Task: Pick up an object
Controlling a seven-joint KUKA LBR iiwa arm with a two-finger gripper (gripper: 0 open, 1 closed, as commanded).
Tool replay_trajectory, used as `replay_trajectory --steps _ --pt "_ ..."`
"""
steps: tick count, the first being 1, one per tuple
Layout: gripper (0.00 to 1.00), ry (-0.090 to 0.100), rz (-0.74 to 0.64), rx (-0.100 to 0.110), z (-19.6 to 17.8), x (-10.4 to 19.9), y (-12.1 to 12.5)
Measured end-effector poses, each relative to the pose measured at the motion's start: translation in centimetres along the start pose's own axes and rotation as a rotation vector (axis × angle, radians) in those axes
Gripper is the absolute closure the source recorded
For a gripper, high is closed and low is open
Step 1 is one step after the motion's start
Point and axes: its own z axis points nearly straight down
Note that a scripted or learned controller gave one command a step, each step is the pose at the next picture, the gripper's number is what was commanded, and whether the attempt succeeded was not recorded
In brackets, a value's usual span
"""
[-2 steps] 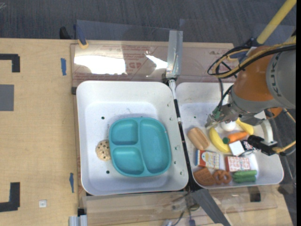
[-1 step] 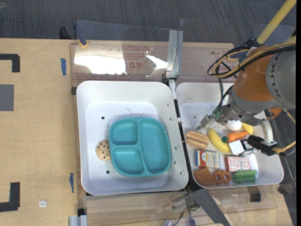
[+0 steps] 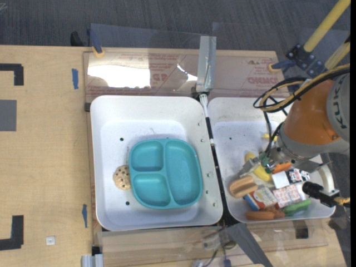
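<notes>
Over the right bin [image 3: 233,121], the arm [image 3: 311,115] comes in from the right, its orange band above the wrist, and the hand [image 3: 271,161] hangs low among a heap of small things. Whether it is wide, narrow or gripping anything cannot be told, since the wrist and cables cover it.

Just beside the hand, toward the bin's near edge, lie a yellow piece [image 3: 261,174] and a tan bun-shaped toy [image 3: 242,186]. Further along the same edge sit a red-and-white packet [image 3: 285,195], a green piece [image 3: 297,207], a small blue piece [image 3: 252,202] and a reddish sausage shape [image 3: 261,215], all crowded together and touching. A small white box with dark marks [image 3: 295,177] lies at the heap's right side.

Left of this bin, just beside it, stands the second white bin [image 3: 105,121]. A teal divided plate [image 3: 165,173] rests in it, and a cookie [image 3: 122,177] lies at the plate's left edge, touching or nearly so.

Both bins sit on a wooden surface [image 3: 39,149].
</notes>
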Motion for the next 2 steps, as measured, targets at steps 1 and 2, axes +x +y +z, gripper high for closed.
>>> replay_trajectory --steps 1,2 --pt "1.00 -0.002 0.002 -0.006 -1.1 -0.1 0.2" --pt "1.00 0.001 -0.143 0.002 -6.2 -4.2 6.6"
